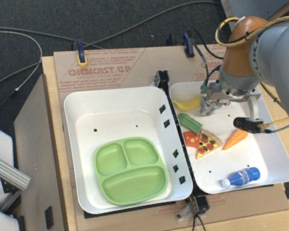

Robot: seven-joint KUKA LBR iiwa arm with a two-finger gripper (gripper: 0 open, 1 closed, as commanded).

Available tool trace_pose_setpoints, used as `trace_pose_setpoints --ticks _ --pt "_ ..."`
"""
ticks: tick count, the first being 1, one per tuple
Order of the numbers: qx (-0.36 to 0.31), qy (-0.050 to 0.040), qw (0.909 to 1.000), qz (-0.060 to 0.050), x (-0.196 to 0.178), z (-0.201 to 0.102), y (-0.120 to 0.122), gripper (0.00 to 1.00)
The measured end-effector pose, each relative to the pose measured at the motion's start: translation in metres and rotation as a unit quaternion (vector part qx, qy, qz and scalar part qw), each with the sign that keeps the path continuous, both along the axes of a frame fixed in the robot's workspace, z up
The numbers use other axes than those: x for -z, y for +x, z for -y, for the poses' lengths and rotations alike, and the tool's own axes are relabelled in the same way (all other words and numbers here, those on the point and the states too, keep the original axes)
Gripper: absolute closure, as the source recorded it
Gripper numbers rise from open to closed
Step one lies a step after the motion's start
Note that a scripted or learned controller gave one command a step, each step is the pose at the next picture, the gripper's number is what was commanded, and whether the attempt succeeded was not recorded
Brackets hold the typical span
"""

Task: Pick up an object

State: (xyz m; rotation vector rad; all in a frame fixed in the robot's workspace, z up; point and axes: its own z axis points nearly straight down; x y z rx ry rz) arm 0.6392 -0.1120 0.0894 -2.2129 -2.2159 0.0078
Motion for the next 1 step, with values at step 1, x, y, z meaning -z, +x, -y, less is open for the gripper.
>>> trace_pose_setpoints --ticks 1 --pt "0.0 -0.0014 1.0 0.005 -0.0404 -0.0017 0.0047 1.0"
